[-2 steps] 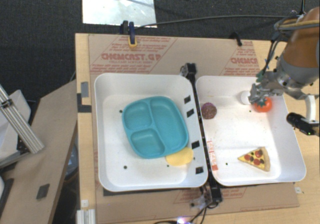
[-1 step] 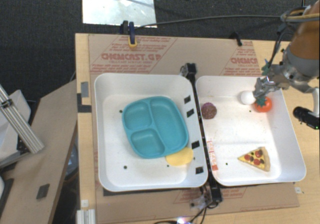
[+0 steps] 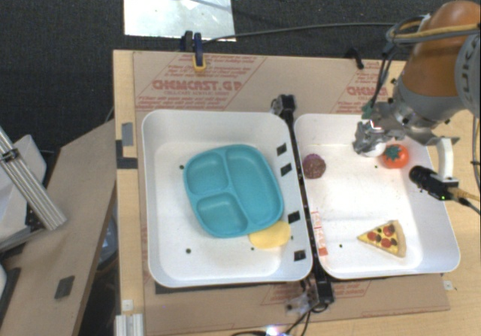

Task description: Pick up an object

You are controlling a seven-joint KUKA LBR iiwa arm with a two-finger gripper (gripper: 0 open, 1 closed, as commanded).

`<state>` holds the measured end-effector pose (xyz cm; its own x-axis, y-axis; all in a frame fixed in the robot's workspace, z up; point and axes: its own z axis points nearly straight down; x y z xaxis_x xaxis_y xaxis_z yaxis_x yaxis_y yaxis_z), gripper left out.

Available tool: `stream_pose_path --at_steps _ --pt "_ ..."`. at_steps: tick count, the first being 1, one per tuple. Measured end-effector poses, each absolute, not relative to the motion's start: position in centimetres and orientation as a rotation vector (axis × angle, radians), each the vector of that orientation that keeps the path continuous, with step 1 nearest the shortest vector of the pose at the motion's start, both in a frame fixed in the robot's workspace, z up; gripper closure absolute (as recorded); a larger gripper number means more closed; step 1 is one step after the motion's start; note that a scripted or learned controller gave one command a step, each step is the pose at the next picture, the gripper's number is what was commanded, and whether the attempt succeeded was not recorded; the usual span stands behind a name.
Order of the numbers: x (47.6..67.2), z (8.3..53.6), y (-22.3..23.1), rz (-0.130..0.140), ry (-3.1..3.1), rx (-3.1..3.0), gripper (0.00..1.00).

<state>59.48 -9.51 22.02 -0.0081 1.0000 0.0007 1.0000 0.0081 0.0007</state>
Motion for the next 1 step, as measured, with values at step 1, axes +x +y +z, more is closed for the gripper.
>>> stream_pose_path --at_steps 1 --pt "58.62 21.17 -4.56 -0.002 -2.23 -2.21 1.0"
